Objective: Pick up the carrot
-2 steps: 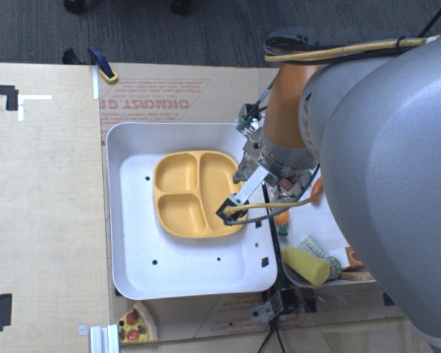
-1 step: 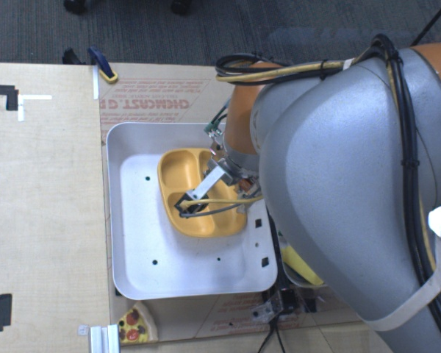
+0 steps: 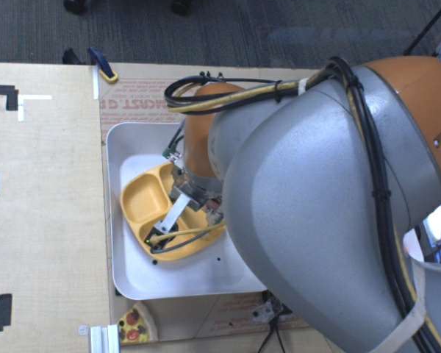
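Red printed lettering runs along the cardboard sheet [image 3: 143, 100] behind the white bin [image 3: 125, 271], seen upside down and mirrored from the camera; its characters are too distorted to read with confidence. Further faint red print marks the cardboard strip [image 3: 228, 311] in front of the bin, likewise illegible. No other text, number or brand can be read.

I count one white bin [image 3: 125, 271], one yellow divided dish [image 3: 147, 197] lying in it, and one grey arm [image 3: 316, 197] over the desk [image 3: 44, 234].
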